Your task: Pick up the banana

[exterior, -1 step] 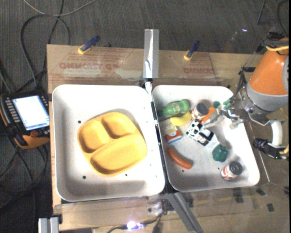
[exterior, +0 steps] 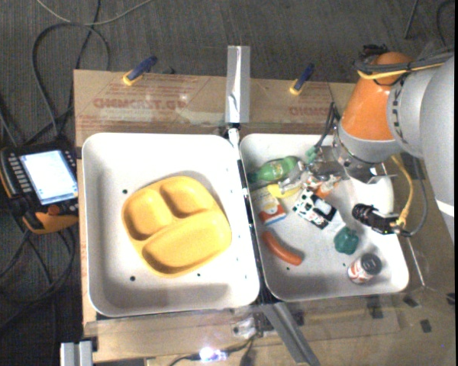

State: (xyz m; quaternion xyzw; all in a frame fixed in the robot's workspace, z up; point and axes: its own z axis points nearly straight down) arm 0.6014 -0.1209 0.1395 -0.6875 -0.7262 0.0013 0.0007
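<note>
Your banana [exterior: 266,200] is only a small yellow patch in the right bin [exterior: 397,284], near its left wall, tucked just below the green bottle [exterior: 273,170] and touching a red-and-white carton [exterior: 274,216]. The gripper [exterior: 319,180] hangs to its right, beyond the bottle's end, above a black-and-white box [exterior: 314,207]. You cannot tell from here how wide the gripper stands.

The arm's wrist [exterior: 370,120] is hiding the gripper's fingers, and clutter is burying the small yellow object [exterior: 269,204] beside the green bottle [exterior: 273,171].
</note>
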